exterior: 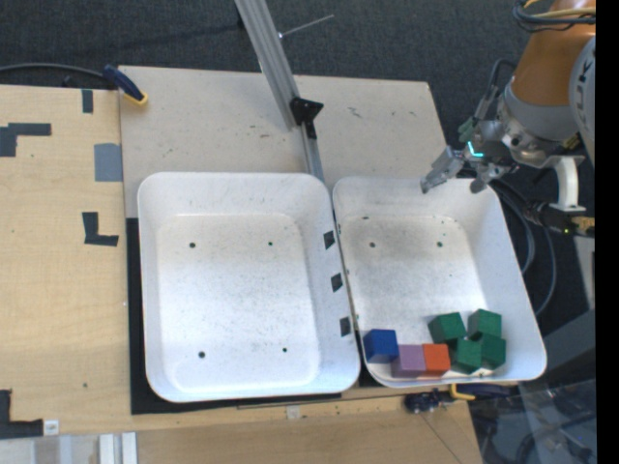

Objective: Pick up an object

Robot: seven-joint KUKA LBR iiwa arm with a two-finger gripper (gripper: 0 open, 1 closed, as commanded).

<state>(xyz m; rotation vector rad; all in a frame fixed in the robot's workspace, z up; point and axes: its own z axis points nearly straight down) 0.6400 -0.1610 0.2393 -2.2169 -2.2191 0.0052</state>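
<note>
The gripper [453, 175] hung over the right bin's [513, 249] far edge, fingers spread with nothing between them. The blocks (blue [381, 344], purple [412, 359], orange [436, 358], several green [471, 339]) sat heaped in that bin's near corner, likely slid there. No readable writing anywhere.

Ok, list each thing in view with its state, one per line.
Gripper: open, holding nothing, above the right bin's far rim.
Right bin: blocks clustered at its near edge.
Blue block: resting, beside the purple block.
Orange block: resting.
Green blocks: bunched together.
Left bin: upright.
</note>
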